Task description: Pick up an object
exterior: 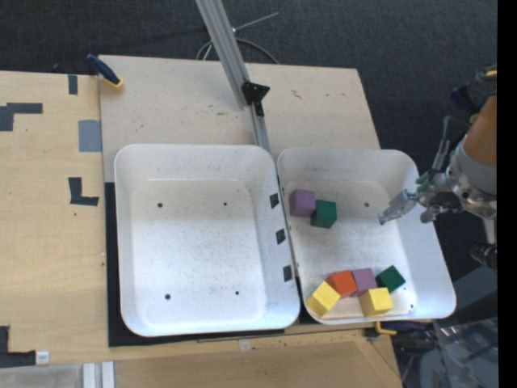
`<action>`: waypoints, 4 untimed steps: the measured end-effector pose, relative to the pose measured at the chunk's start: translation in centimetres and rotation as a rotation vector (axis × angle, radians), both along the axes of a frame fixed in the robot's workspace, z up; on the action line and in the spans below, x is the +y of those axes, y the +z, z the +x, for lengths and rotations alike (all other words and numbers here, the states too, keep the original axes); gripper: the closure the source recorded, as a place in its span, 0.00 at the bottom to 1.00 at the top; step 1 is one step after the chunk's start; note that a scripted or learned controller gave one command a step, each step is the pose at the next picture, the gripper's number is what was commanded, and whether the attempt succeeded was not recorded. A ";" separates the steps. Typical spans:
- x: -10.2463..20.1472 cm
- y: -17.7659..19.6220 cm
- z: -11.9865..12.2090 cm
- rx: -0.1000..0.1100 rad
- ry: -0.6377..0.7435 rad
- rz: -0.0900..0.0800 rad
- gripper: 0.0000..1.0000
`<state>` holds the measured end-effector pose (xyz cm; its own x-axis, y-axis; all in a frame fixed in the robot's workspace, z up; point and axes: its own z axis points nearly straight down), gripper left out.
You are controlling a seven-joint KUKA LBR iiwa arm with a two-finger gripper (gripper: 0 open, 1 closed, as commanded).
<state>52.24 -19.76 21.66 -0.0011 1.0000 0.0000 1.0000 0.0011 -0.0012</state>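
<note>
Blocks lie in the right bin (404,168): purple block (302,202) touching green block (325,213), others clustered at its near edge. Jaws (397,207) hover empty above the bin; their spread is unclear. Pale wooden table (48,217), dark carpet (388,23) behind.

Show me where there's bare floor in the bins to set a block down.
The left white bin has open floor wall to wall. In the right white bin, floor is bare between the purple cube and green cube pair and the near-edge cluster: yellow cube, orange cube, purple cube, yellow cube, green cube. That near edge is crowded.
</note>
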 end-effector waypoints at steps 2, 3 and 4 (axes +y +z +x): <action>-1.0 -12.7 8.8 0.001 0.002 0.000 0.00; -0.3 -7.4 4.3 0.001 -0.002 0.000 0.00; -1.1 -10.9 10.9 -0.003 0.003 -0.001 0.00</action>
